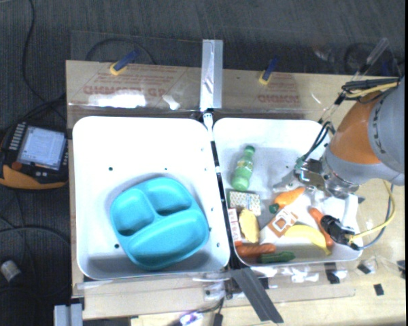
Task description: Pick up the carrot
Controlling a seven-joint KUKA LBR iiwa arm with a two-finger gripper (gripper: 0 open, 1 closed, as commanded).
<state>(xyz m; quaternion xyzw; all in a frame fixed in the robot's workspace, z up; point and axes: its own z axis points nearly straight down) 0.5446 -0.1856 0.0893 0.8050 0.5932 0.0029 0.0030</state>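
Where gripper hovers, finger state unclear, carrot lies orange, tapered, just beside.

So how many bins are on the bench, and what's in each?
2. The left bin holds a blue divided plate. The right bin holds the carrot, a green bottle, a banana and other toy food; some may be hidden under the arm.

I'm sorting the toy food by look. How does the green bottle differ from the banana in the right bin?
The green bottle is straight and lies near the bin's middle, pointing toward the far wall; the banana is yellow, curved, and lies by the near wall. The bottle lies apart from the pile; the banana sits among other items. Both rest in the right bin.
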